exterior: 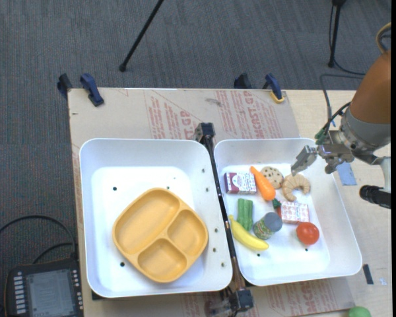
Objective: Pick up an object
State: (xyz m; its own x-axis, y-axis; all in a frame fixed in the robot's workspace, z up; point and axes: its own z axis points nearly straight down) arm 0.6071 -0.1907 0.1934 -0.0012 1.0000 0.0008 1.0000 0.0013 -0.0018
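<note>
I am looking down on two white bins side by side on a bench. The left bin (92,177) holds a yellow divided plate (160,235). The right bin (346,243) holds a scatter of toy food: a small red carton (240,182), a carrot (263,183), a cookie (271,174), a croissant (296,185), a red-and-white packet (294,212), a tomato (307,233), a small can (268,225), a green vegetable (245,212) and a banana (248,235).

My arm comes in from the right. The gripper (315,156) hangs over the far right part of the right bin, just above and beside the croissant, with nothing between its fingers. One finger is plain to see; I cannot tell how wide the pair stands.

I judge this to be the approach step: no object is lifted yet. The croissant is the nearest candidate. The next move calls for centring over it and descending straight, since the cookie and carrot lie close on its left and could be nudged.
</note>
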